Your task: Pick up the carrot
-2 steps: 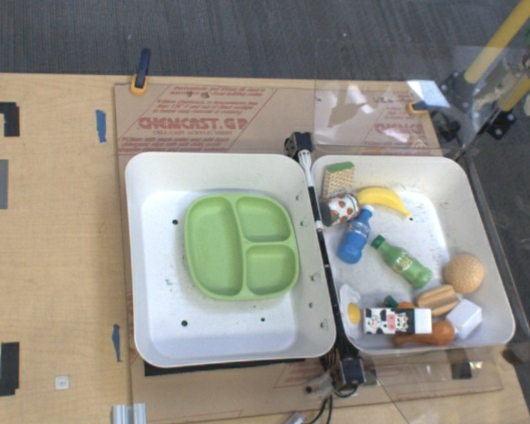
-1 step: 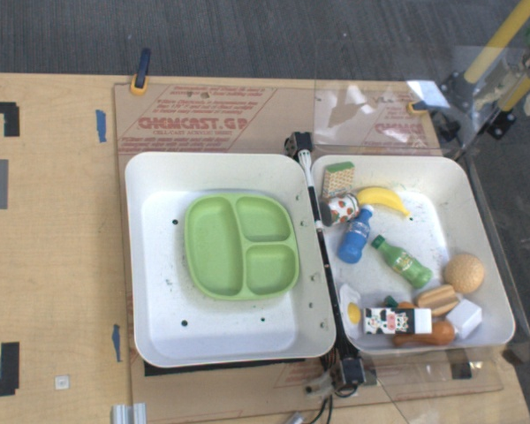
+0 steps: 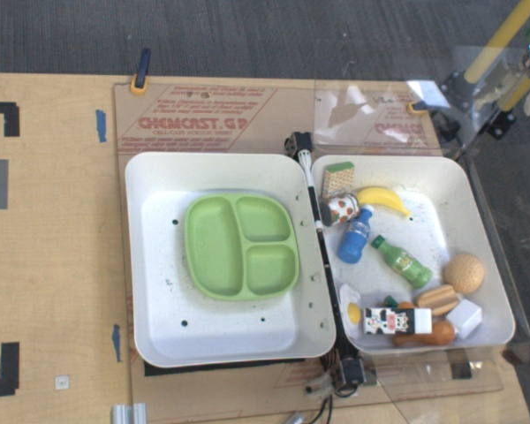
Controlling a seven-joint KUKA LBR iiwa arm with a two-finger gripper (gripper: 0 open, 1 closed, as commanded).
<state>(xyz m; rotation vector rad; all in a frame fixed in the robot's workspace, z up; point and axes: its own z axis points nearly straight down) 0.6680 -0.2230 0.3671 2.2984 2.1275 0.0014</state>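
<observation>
- The claw (image 3: 488, 95) is at the top right of the view, past the far right corner of the right bin (image 3: 488, 237). It is a blur of grey and yellow parts over the surface (image 3: 53, 237), and I cannot tell whether it is released or clenched. Nothing can be seen gripped there.
- The carrot (image 3: 431, 334) lies on its side in the right bin's near right corner — a stubby orange shape along the near wall. It touches the black-and-white carton (image 3: 394, 321) just behind it, which hides part of its left end.
- A white block (image 3: 465, 316) sits just to the right of the carrot, and a tan bread roll (image 3: 436, 298) lies just behind the carton.
- A round brown bun (image 3: 465, 273) rests near the right wall of that bin.
- A green bottle (image 3: 403, 262) lies tilted in the middle of the bin, with a blue bottle (image 3: 354, 238) to its left, near the wall between the bins.
- At the far side, a banana (image 3: 385, 200) lies beside a small red-and-white can (image 3: 342, 208). A speckled box (image 3: 339, 179) stands in the far left corner.
- A small yellow piece (image 3: 353, 312) lies left of the carton.
- The left bin (image 3: 150, 263) holds a green divided plate (image 3: 242, 246) — three compartments, lying flat in the middle.
- The claw and the carrot are well apart, at opposite ends of the right bin.
</observation>
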